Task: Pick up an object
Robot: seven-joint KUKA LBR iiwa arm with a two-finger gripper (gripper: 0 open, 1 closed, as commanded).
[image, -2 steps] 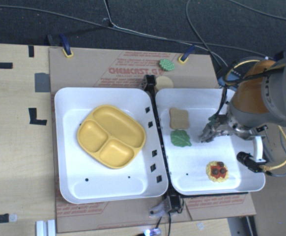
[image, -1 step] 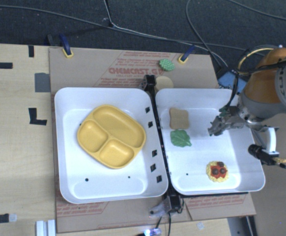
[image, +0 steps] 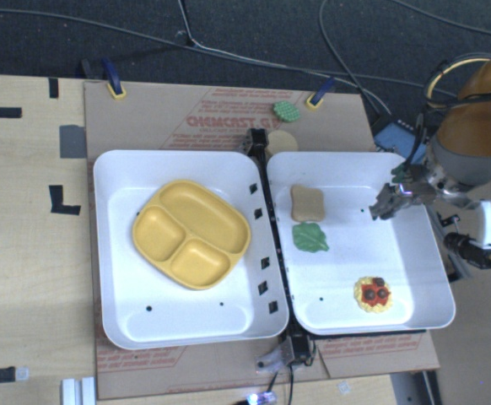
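- Nearest the camera, a small yellow toy food piece with red and dark toppings lies in the front part of the right white plastic bin.
- Further back in this bin, a green leaf-shaped piece lies just beside a tan bread-like slice.
- Over the right side of the same bin is the grey gripper; whether its jaws are wide or narrow, I cannot tell.
- Left white bin holds a yellow plastic plate with three compartments.

In the right white bin: flat tan bread slice far left, green leafy piece just nearer, yellow-red toy near right.
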